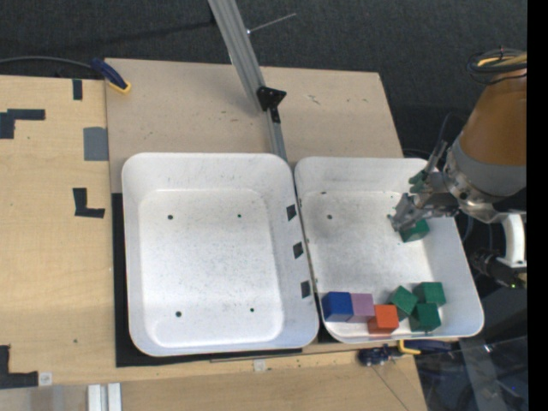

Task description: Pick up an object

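Note:
My gripper (409,221) hangs over the right side of the right bin (360,187), reaching in from the right under the grey and orange arm (497,135). A small green block (417,230) sits between its fingertips, and the gripper is shut on it. Along the bin's front edge lie a blue block (337,305), a purple block (362,305), an orange block (385,317) and three more green blocks (425,317), well below the gripper.
The left bin (205,247) stands beside the right one, sharing a raised rim in the middle. A metal bar (244,50) slants down from the top to the bins' junction. Wooden bench surface lies to the left and behind.

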`<state>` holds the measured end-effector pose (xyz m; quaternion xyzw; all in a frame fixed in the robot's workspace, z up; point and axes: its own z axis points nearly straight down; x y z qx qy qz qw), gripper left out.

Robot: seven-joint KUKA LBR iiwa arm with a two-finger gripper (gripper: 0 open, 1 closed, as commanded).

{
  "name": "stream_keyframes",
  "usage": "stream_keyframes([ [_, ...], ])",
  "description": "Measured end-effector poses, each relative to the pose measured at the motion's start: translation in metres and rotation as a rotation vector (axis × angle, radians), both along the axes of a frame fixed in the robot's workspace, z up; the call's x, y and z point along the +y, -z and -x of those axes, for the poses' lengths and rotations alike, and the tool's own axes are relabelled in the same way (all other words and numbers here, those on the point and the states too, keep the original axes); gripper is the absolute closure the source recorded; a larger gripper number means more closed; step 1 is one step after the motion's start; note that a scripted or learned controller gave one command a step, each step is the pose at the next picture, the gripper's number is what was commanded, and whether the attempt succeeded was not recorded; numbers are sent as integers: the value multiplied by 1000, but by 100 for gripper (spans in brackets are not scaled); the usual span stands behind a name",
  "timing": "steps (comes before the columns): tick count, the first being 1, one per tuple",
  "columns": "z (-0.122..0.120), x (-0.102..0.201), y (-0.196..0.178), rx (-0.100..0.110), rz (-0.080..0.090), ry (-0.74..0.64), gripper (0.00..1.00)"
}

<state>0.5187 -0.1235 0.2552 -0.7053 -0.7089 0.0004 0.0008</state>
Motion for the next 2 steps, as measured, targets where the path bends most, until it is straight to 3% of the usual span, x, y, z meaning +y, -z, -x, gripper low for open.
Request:
stream_keyframes([
  [2,-7,105,10,-1,-1,-2,100],
])
